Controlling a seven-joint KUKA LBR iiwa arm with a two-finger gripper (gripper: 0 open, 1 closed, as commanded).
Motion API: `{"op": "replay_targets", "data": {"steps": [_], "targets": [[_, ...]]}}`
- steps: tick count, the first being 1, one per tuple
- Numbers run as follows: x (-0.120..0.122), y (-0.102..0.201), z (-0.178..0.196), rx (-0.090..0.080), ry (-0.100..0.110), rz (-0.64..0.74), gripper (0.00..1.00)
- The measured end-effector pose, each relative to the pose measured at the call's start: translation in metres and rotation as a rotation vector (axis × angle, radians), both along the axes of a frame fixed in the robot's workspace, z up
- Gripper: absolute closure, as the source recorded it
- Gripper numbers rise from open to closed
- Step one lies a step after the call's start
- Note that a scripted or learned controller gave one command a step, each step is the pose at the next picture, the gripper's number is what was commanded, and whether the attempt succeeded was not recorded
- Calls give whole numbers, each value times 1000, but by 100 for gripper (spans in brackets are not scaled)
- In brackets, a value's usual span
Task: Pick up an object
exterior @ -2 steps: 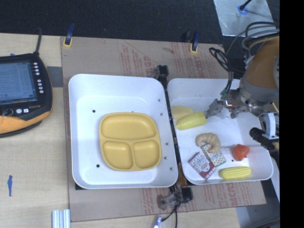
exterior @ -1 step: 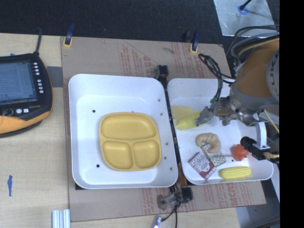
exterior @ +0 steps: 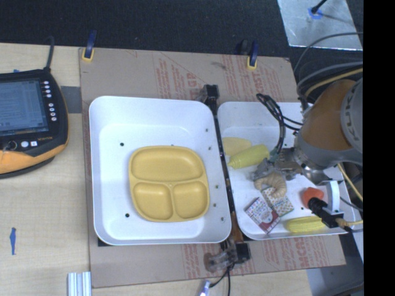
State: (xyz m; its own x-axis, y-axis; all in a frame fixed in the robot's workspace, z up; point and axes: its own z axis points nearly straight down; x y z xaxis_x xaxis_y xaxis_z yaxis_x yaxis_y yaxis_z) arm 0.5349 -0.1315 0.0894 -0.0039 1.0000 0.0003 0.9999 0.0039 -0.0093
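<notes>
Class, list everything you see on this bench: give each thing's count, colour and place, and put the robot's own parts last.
White bins: 2, side by side on the cardboard sheet; left bin, right bin.
Divided plate: 1, yellow, three compartments, in the left bin.
Corn cobs: 2, yellow, right bin; one near the divider, one at the front edge.
Small packets: 2, red and white print, right bin front.
Pale yellow piece: 1, right bin, behind the corn.
Orange-red item: 1, right bin, right side; kind unclear.
Control tablet: 1, black and orange, bench left.
Clamps: 2, blue and yellow, cardboard's back edge.
Robot arm: 1, grey and orange, over the right bin.
</notes>
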Motion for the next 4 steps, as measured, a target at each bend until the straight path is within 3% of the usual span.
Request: {"op": "replay_targets", "data": {"steps": [1, 2, 3, 4], "targets": [[-8, 20, 2, 1, -3, 4, 0], [48, -29, 66, -3, -12, 0, 0], [34, 21, 3, 2, -1, 4, 0], [-3, 19, 2, 0, -3, 1, 0]]}}
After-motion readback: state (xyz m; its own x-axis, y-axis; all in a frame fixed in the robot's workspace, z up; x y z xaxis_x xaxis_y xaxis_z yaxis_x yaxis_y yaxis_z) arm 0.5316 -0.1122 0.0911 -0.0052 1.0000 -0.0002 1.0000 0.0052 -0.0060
